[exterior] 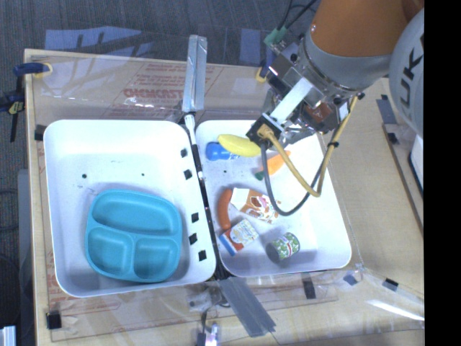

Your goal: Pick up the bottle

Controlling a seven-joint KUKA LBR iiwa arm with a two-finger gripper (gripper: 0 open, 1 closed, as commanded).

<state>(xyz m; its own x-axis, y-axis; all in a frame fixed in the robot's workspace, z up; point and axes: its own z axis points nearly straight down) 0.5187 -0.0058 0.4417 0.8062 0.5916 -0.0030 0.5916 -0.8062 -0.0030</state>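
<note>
My gripper (301, 123) hangs over the far part of the right bin (333, 215), seen from behind the wrist. Just under it, an orange object (276, 163) shows partly; it may be the bottle, but most of it is hidden. A yellow banana-shaped piece (239, 145) and a small blue item (215, 151) lie to its left at the far wall. A small green-labelled container (284, 246) lies on its side near the front of that bin.
A red sausage shape (226, 206), a printed pouch (259, 205) and a small carton (240, 235) lie mid-bin near the divider. The left bin (65, 157) holds a blue compartment tray (134, 234). A yellow cable loops down over the right bin.
</note>
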